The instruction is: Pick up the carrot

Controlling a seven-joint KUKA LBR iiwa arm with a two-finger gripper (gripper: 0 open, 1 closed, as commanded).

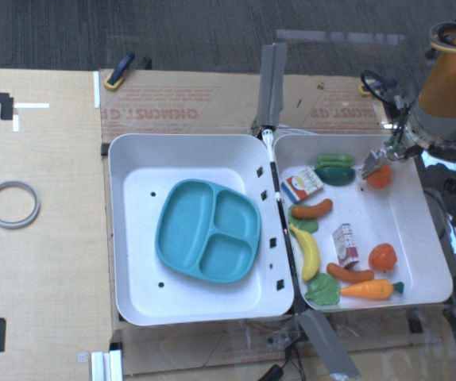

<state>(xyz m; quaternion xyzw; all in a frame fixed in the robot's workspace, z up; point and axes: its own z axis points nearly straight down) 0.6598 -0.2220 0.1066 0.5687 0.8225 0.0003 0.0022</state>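
The bench (37,133) is pale, smooth wood, with a sheet of brown cardboard (212,101) lying flat under the two bins. The left bin (125,236) is a shallow white plastic tub with rounded corners; in it rests a teal plate (208,230), glossy and rounded, split into three compartments. The right bin (419,236) has the same white shell and holds a scatter of toy food. The arm (446,86), grey with an orange band, reaches in at the upper right, and its gripper (377,165) hangs over the far right corner of the right bin, just beside a small orange-red round piece (380,178); whether it is clenched or released cannot be told from here.

A yellow banana (307,251) curves along the bin's left wall. The carrot (369,290) lies at the near edge of the right bin, a smooth orange cone with its long axis running nearly left to right, the narrow tip pointing left and the green stub at the right end. Just behind it sits a reddish-brown sausage (349,274), and a second sausage (311,209) lies farther up. A red tomato (382,256) sits near the carrot's right end. A grey tape ring (10,204) rests on the bench at far left.
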